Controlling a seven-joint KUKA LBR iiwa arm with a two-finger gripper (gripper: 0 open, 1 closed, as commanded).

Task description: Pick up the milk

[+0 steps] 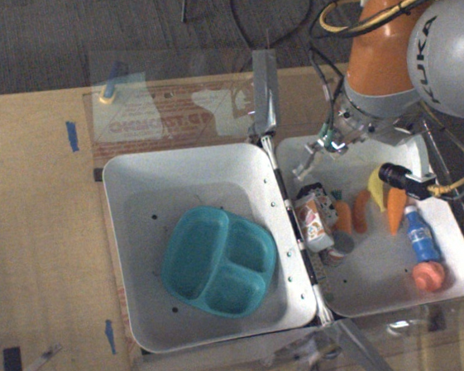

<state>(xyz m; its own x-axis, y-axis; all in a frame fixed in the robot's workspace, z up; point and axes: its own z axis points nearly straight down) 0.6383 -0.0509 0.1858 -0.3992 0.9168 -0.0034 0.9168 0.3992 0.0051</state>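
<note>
The milk (314,219) is a small carton with a colourful print. It lies against the left wall of the right bin (377,293), beside the divider. My gripper (313,158) hangs over the back left part of that bin, a short way behind the carton and apart from it. Nothing shows held in it. The grey arm with its orange band (381,30) comes in from the upper right and hides the bin's back right corner.
A teal divided plate (218,260) lies in the left bin (134,200). Beside the milk in the right bin are two orange carrots (360,212), a yellow item (375,186), a blue bottle (421,238), a pink object (430,276) and a dark round piece (343,243).
</note>
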